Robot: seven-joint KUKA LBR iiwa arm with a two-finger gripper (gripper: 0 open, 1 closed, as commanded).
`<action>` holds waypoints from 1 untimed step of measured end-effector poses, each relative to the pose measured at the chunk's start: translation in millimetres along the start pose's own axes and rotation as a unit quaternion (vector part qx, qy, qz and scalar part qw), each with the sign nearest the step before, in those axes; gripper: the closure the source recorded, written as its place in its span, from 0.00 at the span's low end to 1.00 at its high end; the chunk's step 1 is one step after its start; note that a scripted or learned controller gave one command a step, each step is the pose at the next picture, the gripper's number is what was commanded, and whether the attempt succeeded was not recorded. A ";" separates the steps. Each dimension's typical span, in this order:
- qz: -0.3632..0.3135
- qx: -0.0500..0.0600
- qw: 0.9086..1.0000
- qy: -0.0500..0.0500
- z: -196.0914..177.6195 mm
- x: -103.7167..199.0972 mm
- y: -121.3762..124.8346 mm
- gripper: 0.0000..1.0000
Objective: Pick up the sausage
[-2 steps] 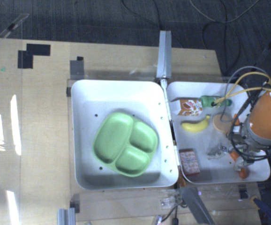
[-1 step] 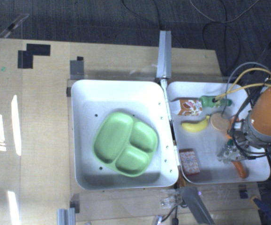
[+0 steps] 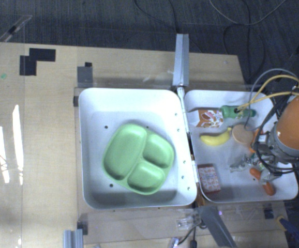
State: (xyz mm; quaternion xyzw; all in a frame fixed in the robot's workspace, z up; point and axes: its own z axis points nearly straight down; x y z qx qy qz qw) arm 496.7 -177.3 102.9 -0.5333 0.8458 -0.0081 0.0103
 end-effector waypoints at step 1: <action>-0.004 -0.006 1.000 0.000 14.0 5.8 -45.8 0.00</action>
